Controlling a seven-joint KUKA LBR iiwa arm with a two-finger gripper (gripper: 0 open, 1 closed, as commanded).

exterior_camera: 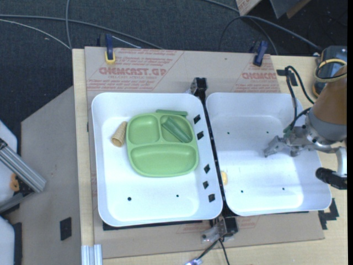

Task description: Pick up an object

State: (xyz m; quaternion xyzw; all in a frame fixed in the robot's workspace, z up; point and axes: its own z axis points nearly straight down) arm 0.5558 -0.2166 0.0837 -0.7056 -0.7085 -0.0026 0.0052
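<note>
Gripper [274,148] hangs low over right bin [248,112], fingers spread wide and holding nothing, likely positioned to grab, though green plate [160,159] and cone [118,134] sit in left bin [154,203].

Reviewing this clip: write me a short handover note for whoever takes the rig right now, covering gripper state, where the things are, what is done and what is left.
Gripper: low over the right white bin, with nothing between its fingers; open or shut is not clear from this angle.
Things: the green divided plastic plate lies in the left white bin, a dark green piece rests in its upper right compartment, and a tan cone-shaped object lies just beside the plate's left edge. A small yellow item sits at the divider between the bins.
Done: nothing picked up.
Left: choose an object, grasp it, lift it.
</note>
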